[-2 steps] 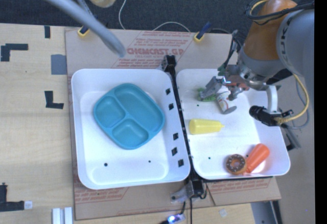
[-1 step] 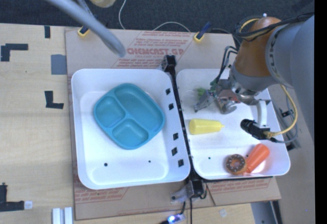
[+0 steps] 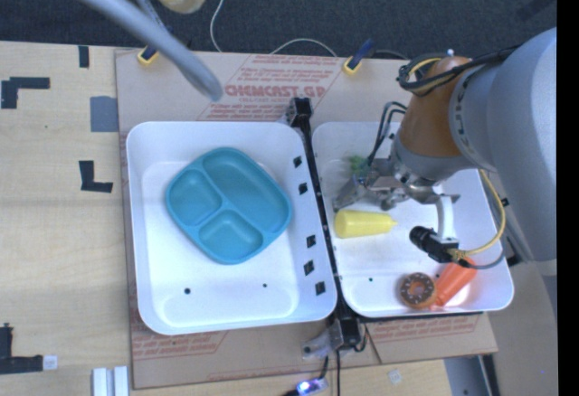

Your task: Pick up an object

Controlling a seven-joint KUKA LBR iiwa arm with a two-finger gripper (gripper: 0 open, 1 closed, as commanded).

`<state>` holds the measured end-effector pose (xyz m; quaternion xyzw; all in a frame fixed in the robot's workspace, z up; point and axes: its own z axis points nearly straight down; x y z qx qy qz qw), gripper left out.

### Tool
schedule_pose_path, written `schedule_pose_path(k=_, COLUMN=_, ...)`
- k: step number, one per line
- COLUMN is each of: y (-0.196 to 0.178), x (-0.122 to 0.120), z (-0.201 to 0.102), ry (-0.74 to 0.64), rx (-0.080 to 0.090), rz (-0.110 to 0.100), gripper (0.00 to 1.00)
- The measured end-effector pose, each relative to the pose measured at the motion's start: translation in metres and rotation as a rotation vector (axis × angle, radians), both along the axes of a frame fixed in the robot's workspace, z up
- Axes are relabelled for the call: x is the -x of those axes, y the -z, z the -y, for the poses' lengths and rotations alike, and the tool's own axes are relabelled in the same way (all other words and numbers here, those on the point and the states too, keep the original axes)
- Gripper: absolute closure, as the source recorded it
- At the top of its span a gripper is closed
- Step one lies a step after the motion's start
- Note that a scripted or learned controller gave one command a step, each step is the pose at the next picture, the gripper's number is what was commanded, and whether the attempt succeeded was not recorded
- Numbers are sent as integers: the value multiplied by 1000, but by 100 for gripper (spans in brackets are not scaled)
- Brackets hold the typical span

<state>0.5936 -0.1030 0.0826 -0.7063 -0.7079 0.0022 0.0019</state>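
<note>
Cardboard (image 3: 271, 87) covers the bench under two shallow white bins, the right bin (image 3: 488, 299) and the left bin (image 3: 149, 295). Nearest the camera in the right bin, below the gripper (image 3: 362, 193), lie a chocolate doughnut (image 3: 417, 290) and an orange carrot (image 3: 451, 281), touching. Just beneath the gripper rests a yellow corn cob (image 3: 363, 223). How far the gripper is spread cannot be told, nor whether it has hold of anything. Left of it, across the divider, sits a blue sectioned plate (image 3: 228, 203)

Grey arm (image 3: 520, 132), orange wrist band (image 3: 432, 118), yellow cable (image 3: 484, 245), metal claw (image 3: 362, 193)
</note>
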Motion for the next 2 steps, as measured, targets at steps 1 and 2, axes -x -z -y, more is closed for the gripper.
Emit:
schedule_pose_path(k=1, y=-11, x=-1, z=0, ry=-1, rx=0, rz=-1, gripper=100)
schedule_pose_path(k=2, y=-61, x=7, z=5, ry=1, rx=0, rz=5, gripper=100)
